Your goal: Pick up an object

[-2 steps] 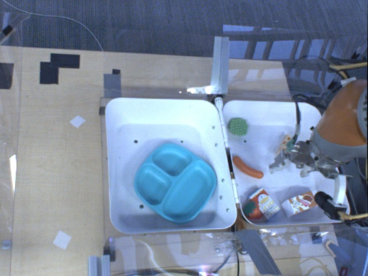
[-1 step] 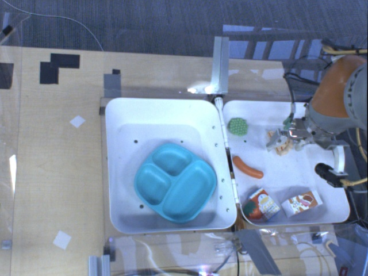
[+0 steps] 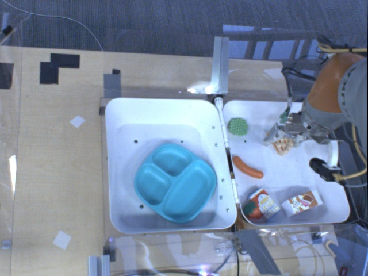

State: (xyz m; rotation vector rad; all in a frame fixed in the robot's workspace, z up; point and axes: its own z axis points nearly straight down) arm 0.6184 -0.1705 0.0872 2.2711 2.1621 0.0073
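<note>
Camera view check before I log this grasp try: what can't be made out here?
- Gripper: finger state unreadable, too small in the camera view.
- Tan object below it: identity unclear, partly covered by the gripper.
- Carton and carton: print too small to read.
- Arm: cut off by the right edge.

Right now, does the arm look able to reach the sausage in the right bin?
Probably yes. The sausage lies by itself on the bin floor, apart from the green ball and the cartons, and the tool is nearby with nothing between them.
</note>
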